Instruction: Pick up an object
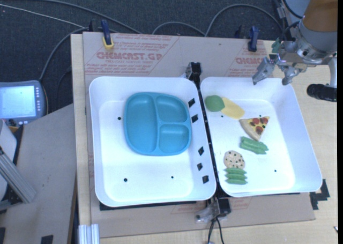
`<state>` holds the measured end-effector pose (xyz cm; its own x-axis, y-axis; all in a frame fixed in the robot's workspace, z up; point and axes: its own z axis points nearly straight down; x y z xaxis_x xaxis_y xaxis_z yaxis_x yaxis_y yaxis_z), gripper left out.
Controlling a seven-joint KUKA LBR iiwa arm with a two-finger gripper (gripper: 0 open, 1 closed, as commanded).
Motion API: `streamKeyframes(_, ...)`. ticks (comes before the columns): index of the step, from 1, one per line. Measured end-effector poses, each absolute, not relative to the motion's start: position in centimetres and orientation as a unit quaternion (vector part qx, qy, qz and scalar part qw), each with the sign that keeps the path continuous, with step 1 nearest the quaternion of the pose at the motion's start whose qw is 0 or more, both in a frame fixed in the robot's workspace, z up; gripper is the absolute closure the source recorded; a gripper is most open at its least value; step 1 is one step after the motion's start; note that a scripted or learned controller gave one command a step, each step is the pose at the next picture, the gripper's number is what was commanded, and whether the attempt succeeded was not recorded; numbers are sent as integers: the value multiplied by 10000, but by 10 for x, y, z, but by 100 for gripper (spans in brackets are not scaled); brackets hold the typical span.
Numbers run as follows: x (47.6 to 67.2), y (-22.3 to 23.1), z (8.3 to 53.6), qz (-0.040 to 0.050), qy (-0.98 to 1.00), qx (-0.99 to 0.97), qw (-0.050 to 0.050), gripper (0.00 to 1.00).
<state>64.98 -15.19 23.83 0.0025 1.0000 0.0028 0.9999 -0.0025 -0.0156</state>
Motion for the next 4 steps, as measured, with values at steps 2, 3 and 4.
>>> streamKeyframes(2, 659, -153, 189, 8, -7073, -7069, 13, 0)
streamKeyframes(3, 666, -160, 136, 13, -7072, -7071, 18, 0)
streamKeyframes(4, 666, -159, 86, 8, -7076, -7066, 12, 0)
